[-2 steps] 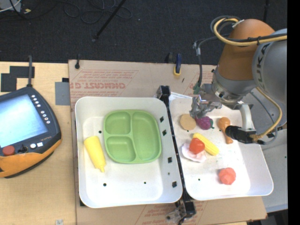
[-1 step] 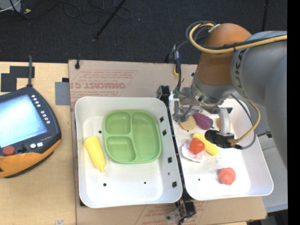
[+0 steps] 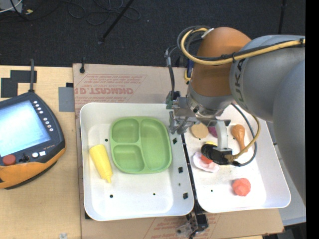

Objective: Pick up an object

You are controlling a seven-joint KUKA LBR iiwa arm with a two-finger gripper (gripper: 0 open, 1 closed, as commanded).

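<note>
Candidate objects, right bin:
- tan disc, flat on the floor near the inner wall and the closest item to the gripper.
- magenta piece, just beside the disc and partly hidden by the wrist.
- orange pear-shaped piece, further right, in open floor toward the bin's middle.
- white-and-red piece, below the disc, partly covered by robot hardware.
- red lump, alone toward the near right corner, well apart from the rest, with bare white floor all round it.

Gripper: low over the strip where the two bins meet, at their far end, just left of the disc. Nothing is seen held. Cannot tell whether it is apart or together; the wrist hides it.

Left bin: the green divided plate fills the upper middle, its right edge close to the inner wall. The yellow bottle-shaped item lies tilted and touches the plate's left edge. The near half of the floor is bare.

Surroundings: both bins sit on printed cardboard on a pale wooden bench. A teach pendant with a lit screen lies at the bench's left edge, well apart from the bins. Dark floor with loose cables beyond.
</note>
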